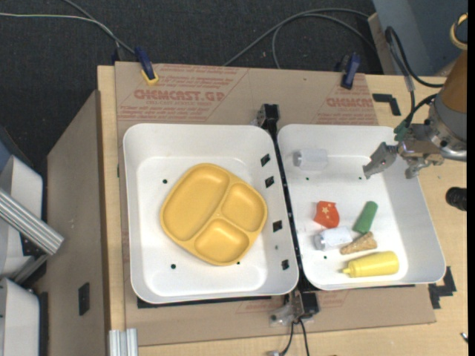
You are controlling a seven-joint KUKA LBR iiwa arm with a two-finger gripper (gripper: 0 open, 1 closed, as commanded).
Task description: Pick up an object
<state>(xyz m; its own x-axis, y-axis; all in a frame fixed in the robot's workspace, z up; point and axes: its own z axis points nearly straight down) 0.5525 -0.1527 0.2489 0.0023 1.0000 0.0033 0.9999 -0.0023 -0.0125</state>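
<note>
The two-finger metal claw (pixel 393 163) hung spread wide at the right white plastic bin's (pixel 430 228) one o'clock; best to centre over the green cylindrical toy (pixel 365 217) at five o'clock before descending.

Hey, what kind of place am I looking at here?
Probably a robotics lab bench for grasping trials: two white bins on a clamped board, a robot gripper over the right one, small toy objects like a yellow bottle, and loose cables.

The two-finger gripper (pixel 393 164) hangs open and unloaded above the right shallow white bin (pixel 427 221). A yellow three-compartment plastic tray (pixel 214 213) occupies the left shallow white bin (pixel 141 199).
</note>
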